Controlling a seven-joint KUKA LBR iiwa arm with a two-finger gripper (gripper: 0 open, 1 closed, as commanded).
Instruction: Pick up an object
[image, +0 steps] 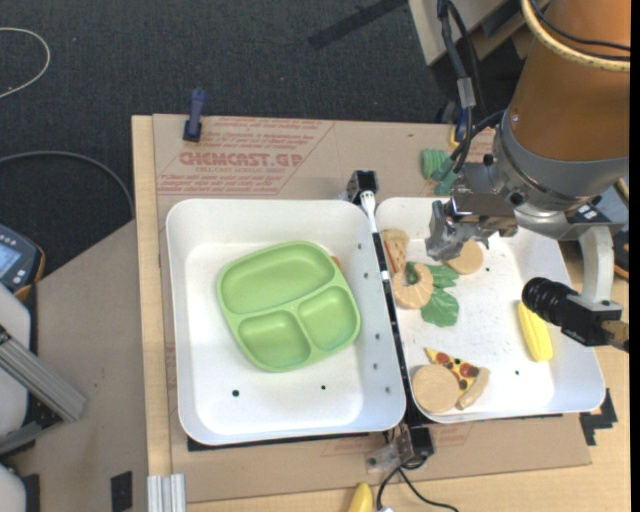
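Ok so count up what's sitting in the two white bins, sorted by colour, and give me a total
Green: 3, the divided plate and two leaf pieces
Tan or beige: 4, round pieces and a bread-like piece
Yellow: 1, the corn
Multicoloured: 1, the pizza slice
Total: 9

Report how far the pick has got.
Done: the end effector hangs low over the far part of the right bin, near a round tan piece and green leaves. In hand: nothing visibly lifted; whether it grips anything is unclear. Left: closing on an item and raising it. The pizza slice, yellow corn and green divided tray in the left bin lie untouched.
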